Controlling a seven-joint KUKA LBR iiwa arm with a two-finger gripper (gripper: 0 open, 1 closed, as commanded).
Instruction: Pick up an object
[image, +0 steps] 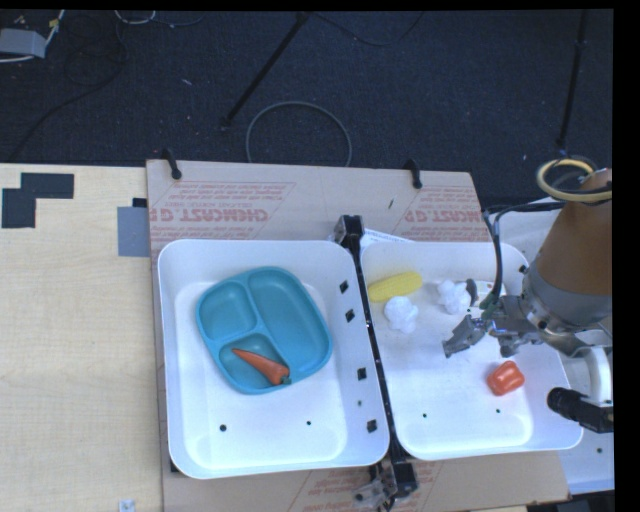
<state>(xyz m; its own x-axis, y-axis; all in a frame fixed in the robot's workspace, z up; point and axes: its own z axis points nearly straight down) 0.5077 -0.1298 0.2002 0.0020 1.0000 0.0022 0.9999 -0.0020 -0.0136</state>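
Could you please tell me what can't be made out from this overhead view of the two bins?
- End effector: small and dark; whether it is open or shut is unclear.
- Arm: cut off by the right edge.
- Two white lumps: washed out against the right bin; their kind is unclear.
- Orange piece: too small to identify.
- Carrot on the blue tray: its green end is blurred.

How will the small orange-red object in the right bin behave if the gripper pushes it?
The orange-red object looks rounded and smooth, so it may roll or slide away on the right bin's flat floor. It looks small, so probably light. The gripper hangs just beside it.
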